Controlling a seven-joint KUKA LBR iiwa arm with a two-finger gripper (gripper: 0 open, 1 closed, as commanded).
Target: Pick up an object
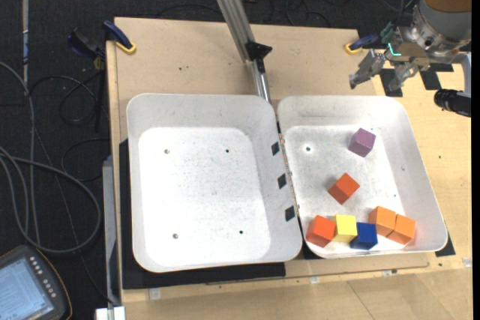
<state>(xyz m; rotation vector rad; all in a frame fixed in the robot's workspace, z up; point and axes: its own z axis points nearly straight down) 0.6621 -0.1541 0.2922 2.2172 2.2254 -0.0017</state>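
Several small blocks lie in the right bin (420,161). A purple block (362,141) sits toward the back and an orange block (343,187) lies mid-bin. Along the front wall rest a red-orange block (322,229), a yellow block (346,225), a blue block (366,235) and two orange blocks (392,224). My gripper (377,75) hangs above the bench just beyond the right bin's back rim, well above and behind the purple block. Its fingers are spread apart with nothing between them.
The left bin (142,161) stands beside the right one, with black clips along the seam between them. A slanted metal pole (232,4) rises from the bench behind the bins. Yellow clamps (126,47) sit at the bench's back corners.
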